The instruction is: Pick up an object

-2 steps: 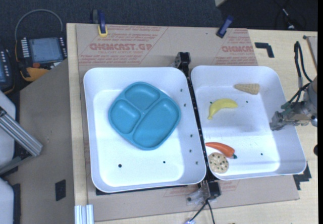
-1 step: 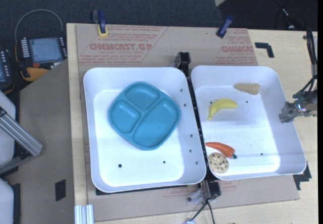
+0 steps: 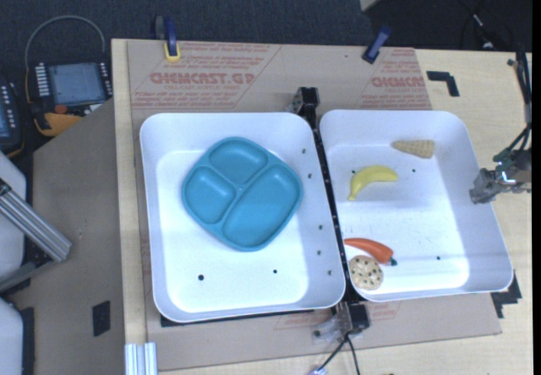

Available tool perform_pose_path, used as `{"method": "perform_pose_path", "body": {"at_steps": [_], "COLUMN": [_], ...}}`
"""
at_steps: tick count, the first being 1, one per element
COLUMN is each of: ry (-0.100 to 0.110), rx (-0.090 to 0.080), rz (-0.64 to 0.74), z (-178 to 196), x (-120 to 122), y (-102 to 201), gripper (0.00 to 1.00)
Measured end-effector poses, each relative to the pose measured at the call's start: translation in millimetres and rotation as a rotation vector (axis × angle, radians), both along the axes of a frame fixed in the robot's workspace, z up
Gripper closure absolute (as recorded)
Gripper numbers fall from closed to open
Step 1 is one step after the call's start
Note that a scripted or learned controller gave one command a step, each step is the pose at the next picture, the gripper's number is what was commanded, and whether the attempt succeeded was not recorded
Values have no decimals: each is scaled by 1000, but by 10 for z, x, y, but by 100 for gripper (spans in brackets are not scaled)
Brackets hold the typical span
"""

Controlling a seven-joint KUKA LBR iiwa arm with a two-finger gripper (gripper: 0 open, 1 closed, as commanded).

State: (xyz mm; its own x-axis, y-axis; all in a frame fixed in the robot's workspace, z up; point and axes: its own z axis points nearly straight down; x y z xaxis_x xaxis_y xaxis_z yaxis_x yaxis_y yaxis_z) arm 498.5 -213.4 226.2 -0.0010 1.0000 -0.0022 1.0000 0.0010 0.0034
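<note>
The right bin (image 3: pixel 473 221) holds a yellow banana (image 3: pixel 372 179) near its middle. A tan wafer cone (image 3: pixel 414 148) lies toward the bin's far side. A red-orange chili pepper (image 3: pixel 369 249) and a round speckled cookie (image 3: pixel 366 273) sit together in the near left corner. My gripper (image 3: pixel 492 183) shows as a small grey piece at the right bin's right rim, well to the right of the banana and apart from every object. Nothing can be seen held in it.
A blue divided plate (image 3: pixel 243 192) lies in the left bin (image 3: pixel 169 272). Both bins rest on a cardboard-covered bench (image 3: pixel 254 69) with clamps at the far edge. A pendant with a screen (image 3: pixel 74 83) sits off the bench at left.
</note>
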Motion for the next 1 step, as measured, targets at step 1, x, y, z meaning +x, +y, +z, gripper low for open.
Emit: {"method": "perform_pose_path", "body": {"at_steps": [1], "ry": [1], "rx": [2], "rz": [5], "z": [-92], "x": [291], "y": [491], "gripper": [100]}}
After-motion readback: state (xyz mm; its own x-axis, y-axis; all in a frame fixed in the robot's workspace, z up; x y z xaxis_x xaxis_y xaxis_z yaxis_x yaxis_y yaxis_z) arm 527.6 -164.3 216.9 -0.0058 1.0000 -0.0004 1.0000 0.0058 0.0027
